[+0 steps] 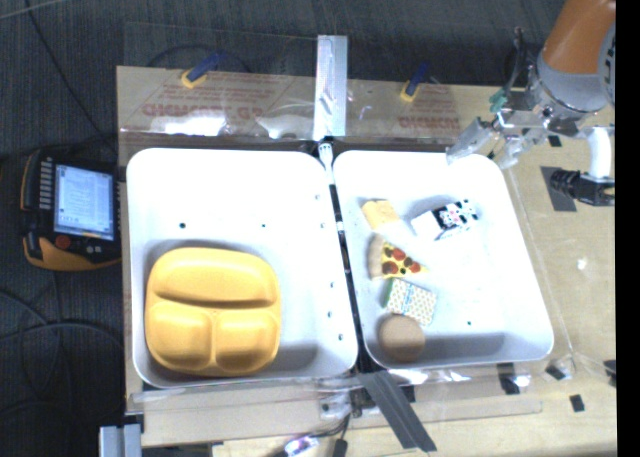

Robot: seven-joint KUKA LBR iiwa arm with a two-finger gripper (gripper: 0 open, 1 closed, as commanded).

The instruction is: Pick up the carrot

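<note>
My gripper (485,150) hangs over the back right corner of the right bin (520,275), open with nothing between its fingers. The grey arm with its orange band (580,20) comes in from the upper right. Several small items lie in the right bin, to the left of and in front of the gripper: a pale yellow-tan piece (378,213), a pizza slice (396,261), a green-and-white patterned packet (412,301), a brown round item (402,336) and a black-and-white item (455,216). None of them touches the gripper.
A big yellow loaf-like object (212,307) fills the front of the left bin (230,185). A metal divider strip (331,75) stands behind the seam between the bins. A handheld pendant (70,207) lies on the floor at the left.
</note>
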